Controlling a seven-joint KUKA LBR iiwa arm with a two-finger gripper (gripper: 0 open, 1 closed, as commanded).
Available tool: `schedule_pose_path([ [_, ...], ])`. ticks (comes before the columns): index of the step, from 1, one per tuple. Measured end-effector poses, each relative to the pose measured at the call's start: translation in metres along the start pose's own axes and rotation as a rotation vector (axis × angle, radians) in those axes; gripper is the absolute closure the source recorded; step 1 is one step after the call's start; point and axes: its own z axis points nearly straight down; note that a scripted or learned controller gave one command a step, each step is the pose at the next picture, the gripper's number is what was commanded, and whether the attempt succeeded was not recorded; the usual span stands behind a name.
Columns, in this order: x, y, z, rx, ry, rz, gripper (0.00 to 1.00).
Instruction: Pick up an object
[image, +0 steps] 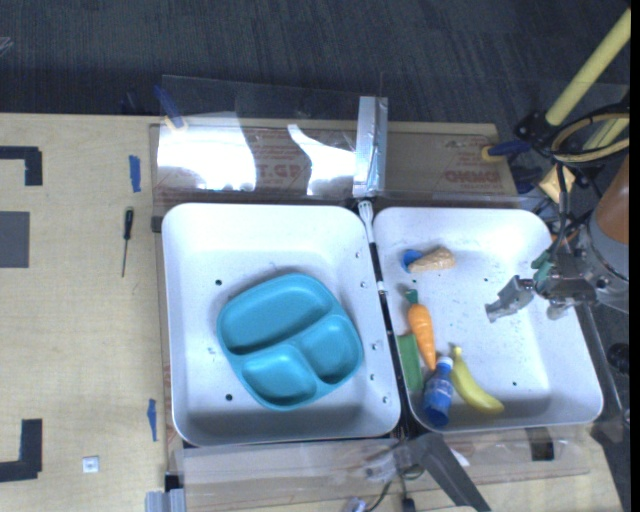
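Over the right white plastic bin (560, 395) I see my jaws (530, 298) spread, holding nothing; the yellow plastic banana (474, 387) lies near-left of them. No writing legible.

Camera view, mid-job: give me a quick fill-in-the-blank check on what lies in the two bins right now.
1. The blue divided tray lies in the ____ bin as the camera sees it.
2. The carrot is coloured ____.
3. The banana lies in the same bin as the carrot, nearer the ____ edge of the picture.
4. The gripper hangs above the ____ bin as the camera sees it.

Missing words: left; orange; bottom; right
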Motion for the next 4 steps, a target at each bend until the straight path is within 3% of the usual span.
schedule_pose_path([
  [1, 0.024, -0.010, 0.155, 0.012, 0.003, -0.029, 0.00],
  [2, 0.023, -0.007, 0.141, -0.001, 0.000, -0.027, 1.00],
  [3, 0.023, -0.007, 0.141, 0.000, 0.000, -0.027, 0.00],
  [4, 0.021, 0.025, 0.168, -0.005, 0.000, -0.078, 0.00],
])
